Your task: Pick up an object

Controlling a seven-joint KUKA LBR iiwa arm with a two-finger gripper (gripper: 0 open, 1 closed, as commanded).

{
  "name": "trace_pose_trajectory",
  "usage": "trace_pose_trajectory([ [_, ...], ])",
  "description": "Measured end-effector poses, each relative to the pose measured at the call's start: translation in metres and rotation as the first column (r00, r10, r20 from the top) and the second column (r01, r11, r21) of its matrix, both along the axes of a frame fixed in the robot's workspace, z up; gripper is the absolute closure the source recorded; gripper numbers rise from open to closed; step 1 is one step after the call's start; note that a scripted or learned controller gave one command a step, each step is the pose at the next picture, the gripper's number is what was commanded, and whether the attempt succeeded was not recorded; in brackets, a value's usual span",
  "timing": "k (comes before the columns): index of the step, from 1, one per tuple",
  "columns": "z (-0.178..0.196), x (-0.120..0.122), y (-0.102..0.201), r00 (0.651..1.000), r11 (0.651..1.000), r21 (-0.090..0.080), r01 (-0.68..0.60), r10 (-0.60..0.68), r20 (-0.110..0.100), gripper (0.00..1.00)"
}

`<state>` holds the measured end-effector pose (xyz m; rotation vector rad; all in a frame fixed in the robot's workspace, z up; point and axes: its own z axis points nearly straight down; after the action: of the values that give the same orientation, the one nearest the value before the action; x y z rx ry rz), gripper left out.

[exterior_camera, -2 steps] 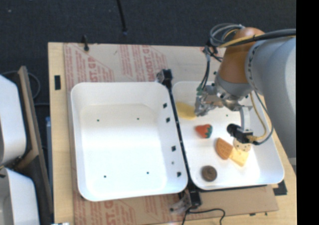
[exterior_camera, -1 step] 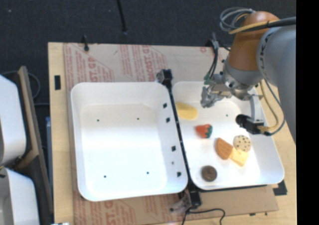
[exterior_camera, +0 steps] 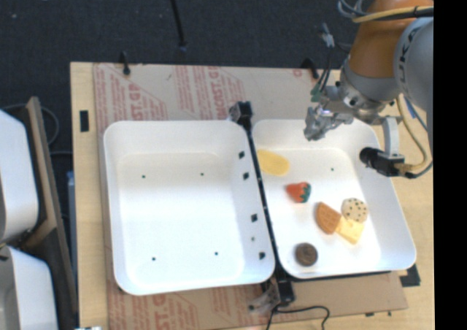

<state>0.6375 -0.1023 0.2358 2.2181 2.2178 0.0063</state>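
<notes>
From the camera above the bench, two shallow white plastic bins sit side by side on a sheet of brown printed cardboard that covers the pale wooden bench top. The left white bin shows only its bare floor with a few small dark dots. A thin black divider strip with small clips runs between the two bins.

The right white bin holds the loose items. A flat yellow oval piece lies near the bin's left wall, toward the far end. Near it, closer to the middle of the bin, sits a small red strawberry-like toy with a green tip. Further toward the near right, an orange wedge-shaped piece lies touching a pale yellow block, and a round cream piece with dark spots rests just beside both. A small brown round disc lies alone near the bin's near wall.

The grey arm with its orange band reaches in from the right. Its two-finger gripper hangs over the far edge of the right bin, well apart from every item, with nothing between its fingers. Whether those fingers are spread or pressed together cannot be told at this size.
</notes>
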Motion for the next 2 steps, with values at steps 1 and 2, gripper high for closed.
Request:
trace_pose_trajectory([
  [1, -0.032, 0.000, 0.000, 1.000, 1.000, 0.000, 0.000, 0.000, -0.008, 1.00],
  [2, -0.032, -0.021, 0.049, 1.000, 1.000, 0.001, -0.003, 0.003, -0.006, 1.00],
])
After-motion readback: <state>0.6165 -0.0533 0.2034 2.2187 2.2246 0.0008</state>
